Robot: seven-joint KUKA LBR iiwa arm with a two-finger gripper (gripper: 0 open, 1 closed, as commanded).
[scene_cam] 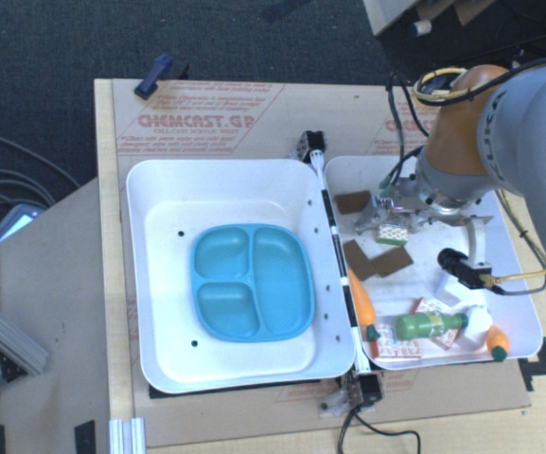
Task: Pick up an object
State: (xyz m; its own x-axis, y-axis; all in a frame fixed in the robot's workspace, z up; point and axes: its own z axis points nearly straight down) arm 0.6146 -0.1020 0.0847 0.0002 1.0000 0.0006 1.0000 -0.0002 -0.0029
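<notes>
My gripper (392, 218) hangs low over the upper middle of the right bin (517, 253), reaching in from the right. Just below it lies a small white and green packet (393, 235); whether the gripper touches it I cannot tell. A brown flat piece (352, 201) lies to its left, and another brown piece (377, 261) lies below it. An orange carrot (361, 303) rests along the bin's left wall. A green bottle (428, 325) lies on a red and white card (401, 346) at the front. A small orange piece (496, 341) sits at the front right.
The left bin (154, 253) holds a blue divided plate (252, 282). A blue clip (154, 76) lies on the cardboard (197, 116) behind the bins. A black clamp (311, 144) sits where the two bins meet at the back.
</notes>
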